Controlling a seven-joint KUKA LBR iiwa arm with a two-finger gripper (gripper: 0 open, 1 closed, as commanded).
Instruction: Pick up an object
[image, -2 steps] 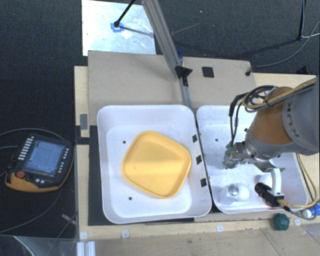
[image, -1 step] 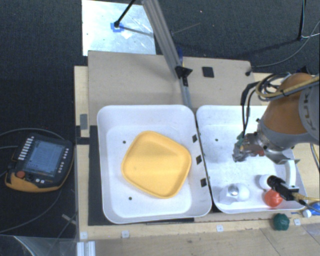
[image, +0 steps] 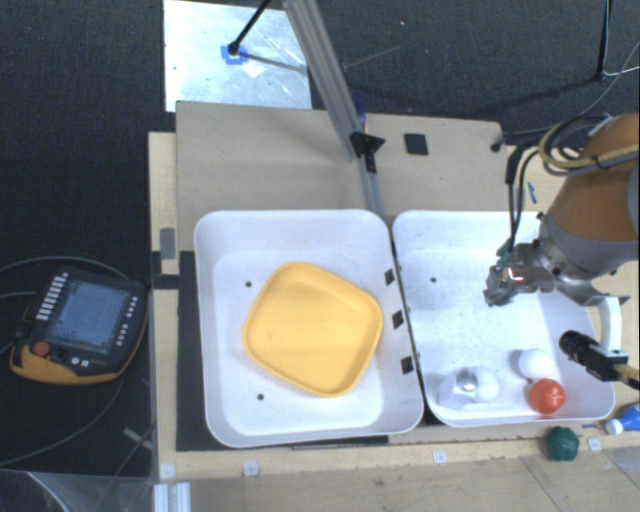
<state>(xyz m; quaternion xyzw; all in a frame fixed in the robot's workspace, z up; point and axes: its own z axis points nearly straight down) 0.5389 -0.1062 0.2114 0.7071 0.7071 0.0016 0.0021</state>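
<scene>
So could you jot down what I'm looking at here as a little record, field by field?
left bin: holds a yellow plate
right bin: holds a white ball, an orange-red ball and a clear roundish object, all near its front edge
gripper: over the right bin's far right part, apart from the objects
outside the bins: a green ball on the bench, a handheld control pad on the floor
</scene>
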